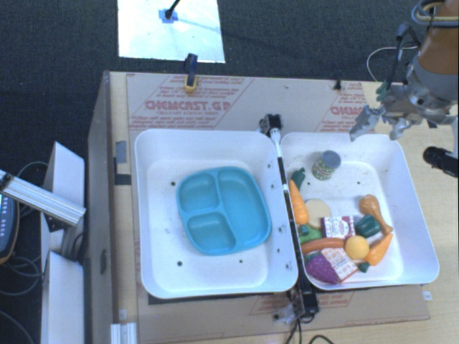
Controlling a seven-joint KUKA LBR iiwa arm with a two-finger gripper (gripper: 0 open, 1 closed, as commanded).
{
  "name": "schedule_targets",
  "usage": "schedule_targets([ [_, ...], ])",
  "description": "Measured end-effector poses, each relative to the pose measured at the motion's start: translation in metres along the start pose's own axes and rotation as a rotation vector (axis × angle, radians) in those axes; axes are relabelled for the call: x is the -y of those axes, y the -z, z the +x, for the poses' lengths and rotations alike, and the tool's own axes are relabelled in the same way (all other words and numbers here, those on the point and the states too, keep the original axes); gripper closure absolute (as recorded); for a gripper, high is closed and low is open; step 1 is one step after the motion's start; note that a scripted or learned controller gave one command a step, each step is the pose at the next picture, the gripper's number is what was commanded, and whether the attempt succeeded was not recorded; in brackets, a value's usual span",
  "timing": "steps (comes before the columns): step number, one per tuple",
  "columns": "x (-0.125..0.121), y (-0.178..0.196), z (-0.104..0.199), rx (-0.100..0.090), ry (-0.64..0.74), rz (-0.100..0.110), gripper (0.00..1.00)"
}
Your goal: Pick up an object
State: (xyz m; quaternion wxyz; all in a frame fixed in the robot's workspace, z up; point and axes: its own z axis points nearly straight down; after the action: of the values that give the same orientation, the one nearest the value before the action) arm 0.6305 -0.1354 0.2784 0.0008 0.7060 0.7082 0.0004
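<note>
Just now the claw (pixel 379 124) hangs over the far right corner of the right bin (pixel 414 192), its two fingers (pixel 361 125) spread apart with nothing between them. Every candidate lies nearer the camera than the claw, down inside that bin. Closest is the small tin can (pixel 327 165), below and a little left of the claw, standing alone on bare white floor with open room on all sides; it looks upright, though the view is too coarse to be sure. Further from the claw the toys crowd together: a drumstick (pixel 374 211), a yellow lemon (pixel 356 247), a carrot (pixel 379 250) lying slantwise, a sausage (pixel 321 245) lying across the bin, a purple piece (pixel 322 266) at the near edge. Another carrot (pixel 297 201) runs lengthwise, tight along the bin's left wall, poor for finger room. The can is likely the easiest pick, a short drop toward the camera, well clear of walls. Well to the claw's left, the other bin (pixel 159 264) holds a blue divided tray (pixel 223 210).
</note>
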Motion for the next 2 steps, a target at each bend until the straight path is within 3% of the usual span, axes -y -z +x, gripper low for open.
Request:
schedule_targets([
  [1, -0.017, -0.120, 0.006, -0.001, 0.001, 0.004, 0.00],
  [2, -0.025, -0.192, 0.002, -0.001, 0.001, 0.003, 0.00],
])
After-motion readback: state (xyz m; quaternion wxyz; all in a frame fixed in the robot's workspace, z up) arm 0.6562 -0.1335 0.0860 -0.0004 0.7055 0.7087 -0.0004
